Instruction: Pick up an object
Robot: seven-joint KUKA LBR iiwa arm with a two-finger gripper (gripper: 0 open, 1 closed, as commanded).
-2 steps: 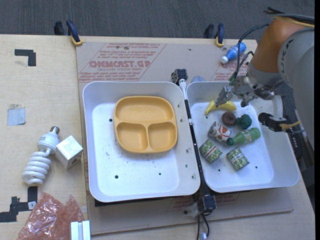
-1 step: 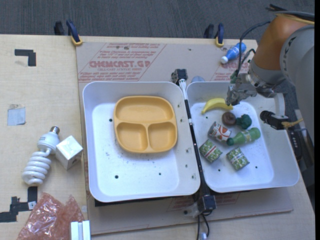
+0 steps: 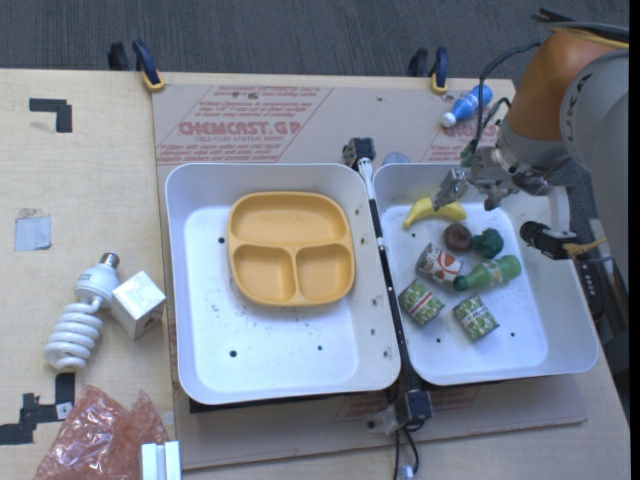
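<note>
The right bin (image 3: pixel 560 353) holds a yellow banana (image 3: pixel 430 211), a brown round piece (image 3: pixel 458 236), a dark green item (image 3: pixel 489 242), a green bottle (image 3: pixel 490 272), a red and white can (image 3: pixel 438 263) and two green packets (image 3: pixel 421 302) (image 3: pixel 475 318). My gripper (image 3: pixel 473 188) hangs over the bin's far edge, just above and right of the banana. Its fingers are spread open with nothing between them.
A yellow divided plate (image 3: pixel 291 247) lies in the left bin (image 3: pixel 280 368). Outside the bins on the left are a spiral light bulb (image 3: pixel 78 318), a white cube (image 3: pixel 138 298) and a red mesh bag (image 3: pixel 100 438). A blue bottle (image 3: pixel 466 106) lies behind the right bin.
</note>
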